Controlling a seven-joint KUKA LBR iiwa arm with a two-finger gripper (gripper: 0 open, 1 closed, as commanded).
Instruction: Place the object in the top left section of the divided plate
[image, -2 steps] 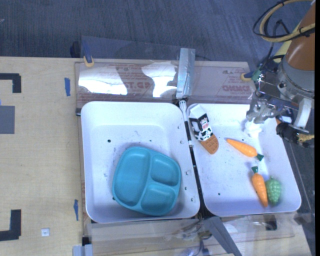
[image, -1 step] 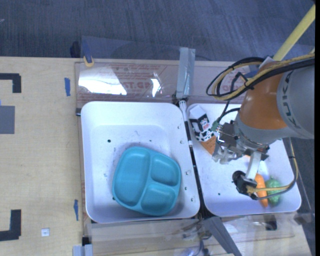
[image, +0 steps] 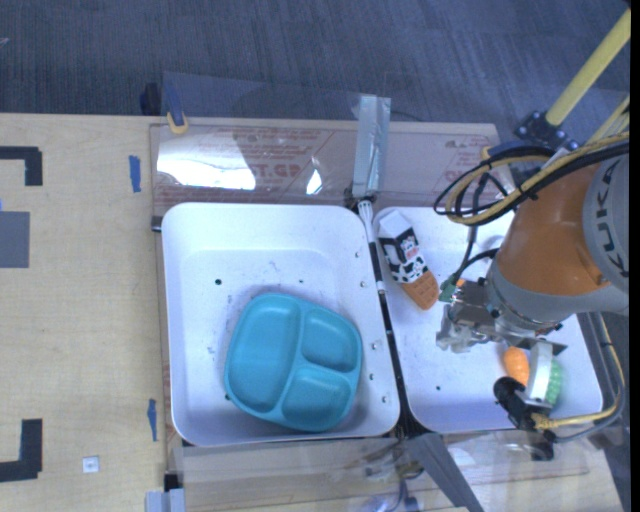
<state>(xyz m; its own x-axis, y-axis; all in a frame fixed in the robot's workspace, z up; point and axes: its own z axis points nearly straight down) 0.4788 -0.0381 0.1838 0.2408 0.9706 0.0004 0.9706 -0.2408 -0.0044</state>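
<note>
Two white bins: the left bin (image: 190, 300) holds one blue plate (image: 293, 360), the right bin (image: 425, 385) one cow-patterned toy (image: 408, 262) and one orange-green object (image: 530, 372) under the gripper (image: 470, 325); finger state: cannot tell

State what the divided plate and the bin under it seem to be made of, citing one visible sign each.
Divided plate: likely moulded plastic, matte teal, with rounded ridges and an even colour. Left bin: probably plastic too, smooth white with a soft sheen, rounded corners and a thin rim.
</note>
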